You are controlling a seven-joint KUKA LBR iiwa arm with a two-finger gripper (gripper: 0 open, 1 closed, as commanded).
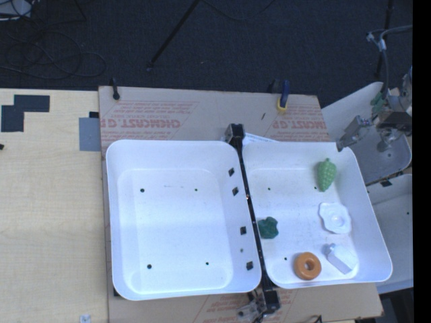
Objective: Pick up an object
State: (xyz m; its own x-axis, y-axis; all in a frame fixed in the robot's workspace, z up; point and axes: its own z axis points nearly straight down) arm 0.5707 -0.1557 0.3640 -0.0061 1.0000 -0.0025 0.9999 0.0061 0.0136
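Two shallow white bins are seen side by side on the bench (54,200), resting on a sheet of cardboard (202,116) and joined along their inner rims by a black strip with clips (244,204). In the left bin (118,173) nothing but small dark holes in the floor can be made out. Five small things are held in the right bin (283,160): a light green knobbly toy (326,174) lies near the far right corner; a white flat piece (335,218) is placed beside the right rim, about midway along it; a dark green lump (269,228) sits close to the inner rim next to the black strip; an orange ring (308,266) lies flat near the front edge; a grey block (337,259) rests just beside the ring, toward the front right corner. The things are all set apart from one another. The pincer (350,138) is found outside the right bin, just beyond its far right corner, and whether it is released or clenched cannot be told; nothing is seen between its tips
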